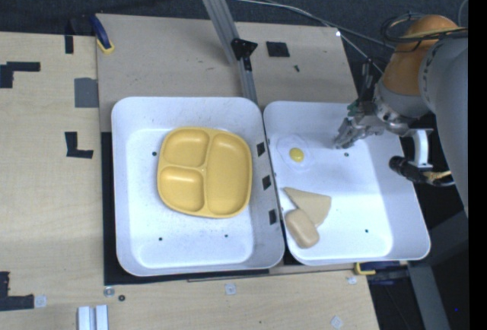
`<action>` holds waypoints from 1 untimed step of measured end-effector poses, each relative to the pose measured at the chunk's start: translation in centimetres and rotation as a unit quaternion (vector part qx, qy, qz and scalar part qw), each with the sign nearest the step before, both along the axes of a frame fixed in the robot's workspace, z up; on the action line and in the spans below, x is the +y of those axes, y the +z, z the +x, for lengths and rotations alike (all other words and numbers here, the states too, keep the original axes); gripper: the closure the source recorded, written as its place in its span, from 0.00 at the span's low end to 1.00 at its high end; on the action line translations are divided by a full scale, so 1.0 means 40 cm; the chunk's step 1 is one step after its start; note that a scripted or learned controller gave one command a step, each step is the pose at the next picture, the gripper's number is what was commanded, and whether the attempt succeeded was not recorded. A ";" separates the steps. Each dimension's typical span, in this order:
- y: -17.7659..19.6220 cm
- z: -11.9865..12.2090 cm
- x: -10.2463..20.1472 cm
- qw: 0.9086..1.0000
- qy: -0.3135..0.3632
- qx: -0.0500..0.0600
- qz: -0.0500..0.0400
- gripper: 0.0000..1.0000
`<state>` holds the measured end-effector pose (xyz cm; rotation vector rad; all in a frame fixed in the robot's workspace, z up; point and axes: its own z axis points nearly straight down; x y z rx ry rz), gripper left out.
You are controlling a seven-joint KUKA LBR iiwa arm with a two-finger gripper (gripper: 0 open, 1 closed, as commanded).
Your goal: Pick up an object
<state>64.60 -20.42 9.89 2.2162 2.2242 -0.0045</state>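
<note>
Hovering over right bin [396,233], gripper [344,140] small, blurred; cannot tell jaw state; nothing visibly held.

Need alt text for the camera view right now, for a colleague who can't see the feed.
The gripper hangs over the upper part of the right bin, which holds a fried egg toy and two tan pieces near its left side. The left bin holds a yellow divided plate.
</note>
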 end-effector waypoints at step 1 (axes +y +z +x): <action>0.159 0.001 0.000 1.000 -0.001 -0.002 0.001 1.00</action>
